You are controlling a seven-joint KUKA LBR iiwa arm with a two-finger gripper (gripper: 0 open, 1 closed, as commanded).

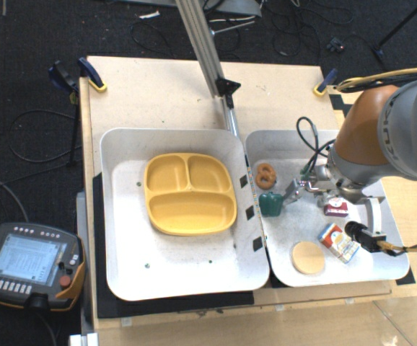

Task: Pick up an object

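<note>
Now I am watching the gripper (293,191) hovering in the right bin (281,144); whether it is clenched, I cannot tell. A green object (271,205) is lying just beside its tip, a small pretzel (265,175) slightly beyond.

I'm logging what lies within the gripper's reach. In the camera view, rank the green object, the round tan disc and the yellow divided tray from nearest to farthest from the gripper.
1. Green object: right bin, just left of and below the gripper.
2. Round tan disc: right bin, near its front edge.
3. Yellow divided tray: in the left bin, farthest.
</note>
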